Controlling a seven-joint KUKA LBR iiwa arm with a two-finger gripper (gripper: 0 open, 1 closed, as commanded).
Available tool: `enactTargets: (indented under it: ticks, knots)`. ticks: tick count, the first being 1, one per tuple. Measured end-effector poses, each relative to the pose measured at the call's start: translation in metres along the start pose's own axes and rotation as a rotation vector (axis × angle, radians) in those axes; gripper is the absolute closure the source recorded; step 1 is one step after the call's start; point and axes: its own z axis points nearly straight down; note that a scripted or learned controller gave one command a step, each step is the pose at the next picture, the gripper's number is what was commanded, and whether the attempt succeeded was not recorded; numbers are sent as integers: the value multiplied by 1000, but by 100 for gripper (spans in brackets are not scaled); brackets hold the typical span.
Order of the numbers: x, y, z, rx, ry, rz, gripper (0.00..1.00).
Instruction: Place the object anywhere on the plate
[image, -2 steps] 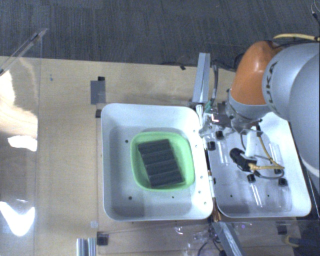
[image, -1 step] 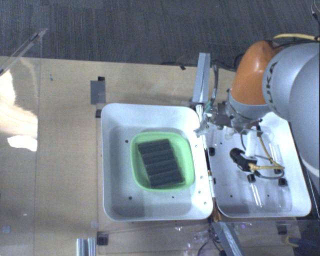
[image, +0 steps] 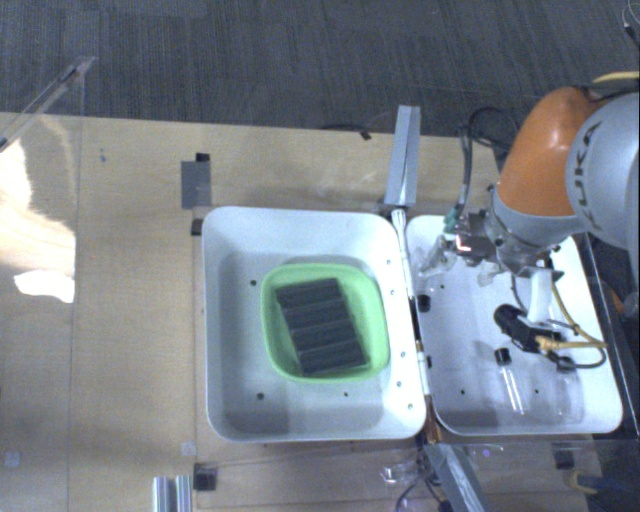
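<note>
A dark grey ridged block (image: 320, 326) lies flat on the green plate (image: 278, 362), which sits in the middle of the left bin (image: 230, 400). My gripper (image: 538, 392) hangs over the lower part of the right bin (image: 460, 400), well to the right of the plate. Its two pale fingers (image: 511, 386) stand apart, open, with nothing between them. The grey arm with its orange band (image: 540, 160) comes in from the upper right.
A raised divider (image: 415, 330) separates the two bins. A grey metal post (image: 403, 155) stands behind it. Black and yellow cables (image: 545, 340) hang off the wrist above the right bin's floor.
</note>
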Motion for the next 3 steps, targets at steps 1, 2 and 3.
enactTargets:
  ticks: [1,2,3]
  knots:
    - [-81,-35,-96,-5,-2,-60,0]
    - [-165,-60,-233,-9,-5,-122,0]
    - [-164,-44,-170,-1,-3,-41,0]
